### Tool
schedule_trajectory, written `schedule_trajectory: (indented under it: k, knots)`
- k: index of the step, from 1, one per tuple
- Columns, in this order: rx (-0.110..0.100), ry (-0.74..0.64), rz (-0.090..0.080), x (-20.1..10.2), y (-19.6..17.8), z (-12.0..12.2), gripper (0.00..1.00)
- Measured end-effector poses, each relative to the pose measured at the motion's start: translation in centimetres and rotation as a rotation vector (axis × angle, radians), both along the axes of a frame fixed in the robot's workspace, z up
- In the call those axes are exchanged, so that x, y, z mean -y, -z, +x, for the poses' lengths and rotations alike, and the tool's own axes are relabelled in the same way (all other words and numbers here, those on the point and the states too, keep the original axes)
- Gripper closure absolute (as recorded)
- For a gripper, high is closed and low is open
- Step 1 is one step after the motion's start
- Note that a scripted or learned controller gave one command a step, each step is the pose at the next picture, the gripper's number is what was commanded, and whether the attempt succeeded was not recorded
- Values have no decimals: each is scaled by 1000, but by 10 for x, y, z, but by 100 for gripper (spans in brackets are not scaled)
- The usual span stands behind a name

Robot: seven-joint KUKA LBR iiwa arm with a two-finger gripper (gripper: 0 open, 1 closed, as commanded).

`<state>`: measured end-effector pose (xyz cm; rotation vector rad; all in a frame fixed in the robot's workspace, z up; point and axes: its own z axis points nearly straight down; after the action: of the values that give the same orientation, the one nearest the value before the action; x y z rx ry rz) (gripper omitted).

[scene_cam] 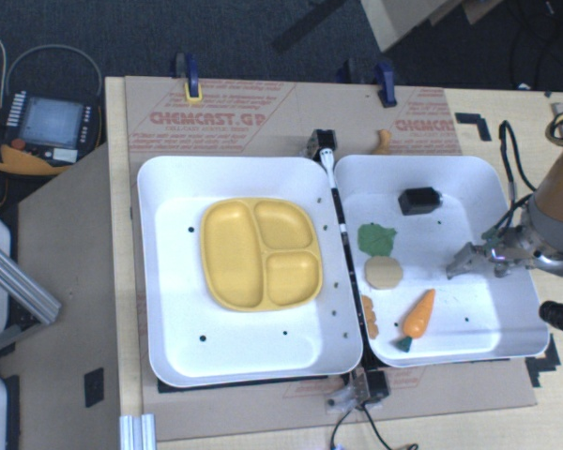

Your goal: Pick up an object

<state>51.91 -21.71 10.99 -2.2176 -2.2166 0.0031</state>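
The right bin [469, 343] holds several objects. A black block [419, 199] lies near the back, with a green leafy piece [376, 238] left of centre. Just in front of that piece is a beige round piece [384, 273]. An orange carrot [418, 315] with a dark green tip lies at the front. A small orange piece [368, 315] rests against the bin's left wall. My gripper [462, 262] reaches in from the right, low over the bin's right half. It is apart from every object, roughly level with the beige piece and to its right. Nothing shows in its grasp.
The left bin [169, 251] holds a yellow divided plate [260, 251] in its middle. Clamps stand at the back of the bench [192, 78] and cables run down the right side near the arm [554, 204]. Bare white floor lies between my gripper and the carrot.
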Motion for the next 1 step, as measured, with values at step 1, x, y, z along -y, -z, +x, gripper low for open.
schedule_trajectory:
  k: [1]
  knots:
    - [2,-3,3,-3,26,1,0]
